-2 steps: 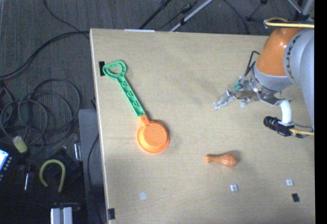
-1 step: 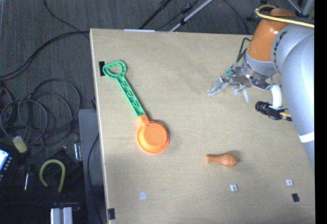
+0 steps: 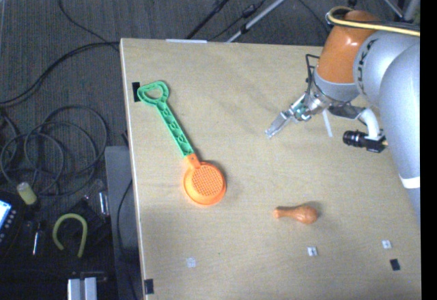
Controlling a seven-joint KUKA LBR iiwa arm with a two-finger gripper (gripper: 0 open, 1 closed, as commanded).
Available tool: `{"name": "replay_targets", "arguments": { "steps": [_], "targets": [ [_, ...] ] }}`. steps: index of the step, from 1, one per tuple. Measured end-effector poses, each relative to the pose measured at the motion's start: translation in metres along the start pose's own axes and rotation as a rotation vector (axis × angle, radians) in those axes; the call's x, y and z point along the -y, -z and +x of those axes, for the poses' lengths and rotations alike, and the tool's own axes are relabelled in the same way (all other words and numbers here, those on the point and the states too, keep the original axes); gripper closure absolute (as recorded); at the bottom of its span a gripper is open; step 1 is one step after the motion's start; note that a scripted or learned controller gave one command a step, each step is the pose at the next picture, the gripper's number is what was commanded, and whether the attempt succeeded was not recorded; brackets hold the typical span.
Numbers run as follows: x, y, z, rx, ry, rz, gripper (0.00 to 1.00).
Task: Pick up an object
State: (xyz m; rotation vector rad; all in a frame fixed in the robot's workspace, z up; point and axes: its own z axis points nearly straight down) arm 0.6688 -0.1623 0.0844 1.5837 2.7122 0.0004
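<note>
Toward upper right of frame, jaws (image 3: 276, 129) hovering over bare table (image 3: 239, 80), gap unreadable, holding nothing visible (approach step, seemingly). Below, orange drumstick-shaped toy (image 3: 298, 213); next, descending onto it.

Green-handled orange strainer (image 3: 184, 155), orange drumstick (image 3: 298, 213), flat, apart.

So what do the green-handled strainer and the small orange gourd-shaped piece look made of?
Strainer: likely moulded plastic, with flat saturated green and orange colour, cut-out handle and a matte mesh-like head. Gourd-shaped piece: probably plastic or rubber, smooth with a faint sheen; too small to tell for certain.
</note>
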Motion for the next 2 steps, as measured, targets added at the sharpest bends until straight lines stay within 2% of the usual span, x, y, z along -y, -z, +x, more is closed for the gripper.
{"name": "replay_targets", "arguments": {
  "steps": [1,2],
  "targets": [
    [-0.001,0.010,0.001,0.001,0.000,-0.003,1.00],
    [0.012,0.070,-0.022,0.001,0.007,-0.001,1.00]
  ]
}}
